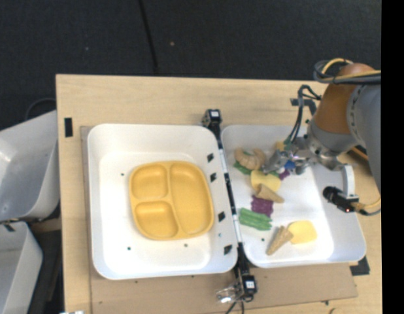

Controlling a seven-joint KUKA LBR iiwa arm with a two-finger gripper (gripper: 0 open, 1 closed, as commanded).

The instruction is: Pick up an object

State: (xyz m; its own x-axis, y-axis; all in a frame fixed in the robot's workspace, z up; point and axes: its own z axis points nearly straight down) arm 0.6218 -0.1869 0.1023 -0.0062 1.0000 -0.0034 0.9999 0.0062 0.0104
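Note:
The right bin (pixel 333 241) holds several toy food pieces: a tan lumpy piece (pixel 249 157), a yellow wedge (pixel 265 182), a purple piece (pixel 261 205), a green pod (pixel 254 220), a yellow lump (pixel 303 231) and a tan cone (pixel 277 241). My gripper (pixel 282 162) is low in this bin's upper part, just right of the tan piece and above the yellow wedge. Small dark and purple bits show at its tip, too small to make out.
The left bin (pixel 110 241) holds a yellow three-compartment plate (pixel 170 199). Black clips (pixel 225 195) line the seam between the bins. The arm's grey and orange body (pixel 342 110) hangs over the right bin's far right corner. A cable loops by that bin's right wall (pixel 349 205).

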